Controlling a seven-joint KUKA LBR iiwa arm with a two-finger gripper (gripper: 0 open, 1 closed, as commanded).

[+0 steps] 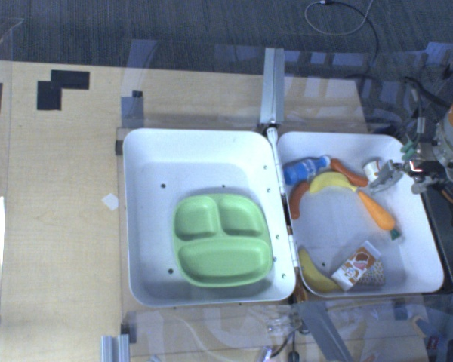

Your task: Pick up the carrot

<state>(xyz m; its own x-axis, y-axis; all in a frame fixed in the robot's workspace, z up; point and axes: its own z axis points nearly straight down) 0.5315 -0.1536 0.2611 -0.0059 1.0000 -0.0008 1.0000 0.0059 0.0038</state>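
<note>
The carrot is orange with a small green end and lies slanted in the right bin, near its right wall. My gripper hangs over the bin's upper right part, just above the carrot's top end. Its fingers stand open with nothing between them. The grey arm comes in from the right edge.
Also in the right bin are a blue bottle, a yellow item, an orange-red piece, a banana and a snack packet. A green divided plate lies in the left bin.
</note>
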